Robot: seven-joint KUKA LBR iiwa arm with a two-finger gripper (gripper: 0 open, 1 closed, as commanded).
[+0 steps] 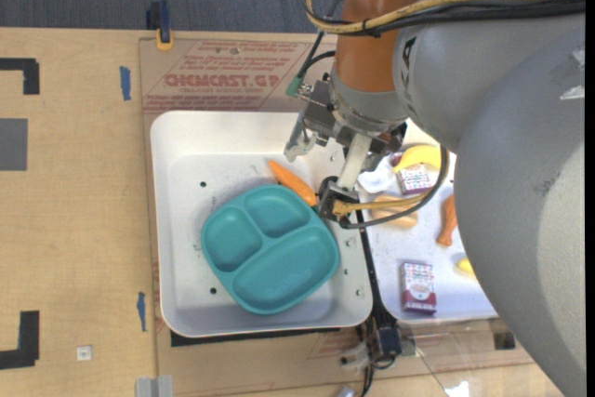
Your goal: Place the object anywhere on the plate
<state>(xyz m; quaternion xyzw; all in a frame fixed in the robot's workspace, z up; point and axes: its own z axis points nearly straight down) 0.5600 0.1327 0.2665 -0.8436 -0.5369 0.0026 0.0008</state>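
Camera view: a grey KUKA arm with an orange band reaches in from the right over two shallow white bins on a cardboard-covered bench. Its two-finger gripper (327,165) hangs above the right rim of the left white bin (172,200), near the seam between the bins. Whether the gripper is spread or pressed together cannot be told from this slant, and nothing can be made out in its grasp.

A teal, three-compartment plastic plate (270,248) lies in the left bin, and none of its compartments holds anything. A small orange carrot-shaped toy (293,182), which seems to be the object, lies on the bin floor just beside the plate's upper right edge, possibly touching its rim, and just beside the gripper.

In the right white bin (456,307) lie a yellow item (420,155), a small red-and-white carton (417,286) and a second orange piece (447,220).

By this evidence the task is at its start: the pick is not yet secured, and the lift and placement on the plate remain.
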